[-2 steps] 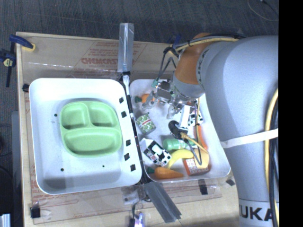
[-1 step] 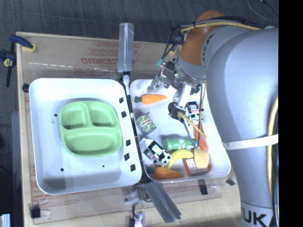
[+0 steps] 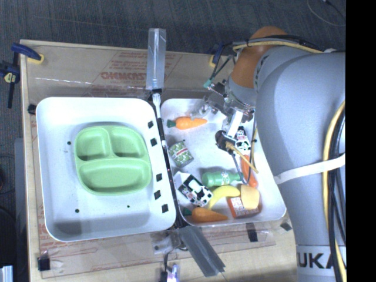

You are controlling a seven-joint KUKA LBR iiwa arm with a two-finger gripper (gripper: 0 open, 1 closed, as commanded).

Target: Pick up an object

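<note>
Over the right bin, at its far-right side, the gripper is reaching down from the wrist, and its tip is sitting low among the objects along that wall. I cannot tell how the gripper is set at this moment, since the wrist hardware and the clutter under it are blurring together. A small black-and-white cow toy is lying right at the tip, touching it or just beside it, and I cannot say which. An orange stick-like piece is slanting away just below that toy. As a judgement, the pick is looking underway but not done: nothing is showing clear of the bin floor, and no object is plainly sitting in the gripper.

The other candidates are resting farther off. A carrot is lying near the bin's upper left corner, well apart from the tip. A small green packet is sitting near the left wall. A green bottle is lying below the gripper, near it, with a banana just beside it, a second cow toy to their left, another carrot at the near rim, and an orange-and-yellow block at the lower right.

The left bin is holding a green divided plate, well apart from the arm
</note>
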